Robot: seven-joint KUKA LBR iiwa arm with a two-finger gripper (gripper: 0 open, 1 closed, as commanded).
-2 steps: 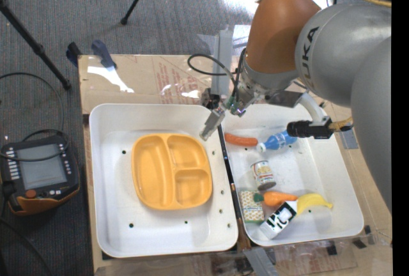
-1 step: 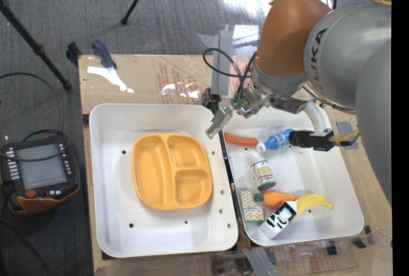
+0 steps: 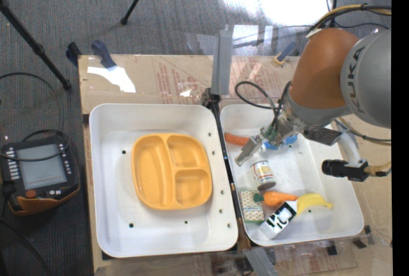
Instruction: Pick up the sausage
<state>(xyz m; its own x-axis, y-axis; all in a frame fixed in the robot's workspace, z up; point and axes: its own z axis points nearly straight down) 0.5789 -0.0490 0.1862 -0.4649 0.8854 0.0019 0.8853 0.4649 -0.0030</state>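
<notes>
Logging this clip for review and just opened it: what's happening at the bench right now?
A grey and orange robot arm reaches in from the right over the right bin. Its gripper hangs low above the bin's upper left part, near an orange sausage by the left wall. Nothing shows between its fingers. Closer to the front of that bin lie a small can, a carrot, a banana and a black-and-white carton. The left bin holds a yellow divided plate.

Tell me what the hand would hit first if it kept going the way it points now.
The hand points down and to the picture's left. Straight on, it would likely meet the white floor of the right bin near its left wall, between the orange stick and the small can. Depth is unclear.
</notes>
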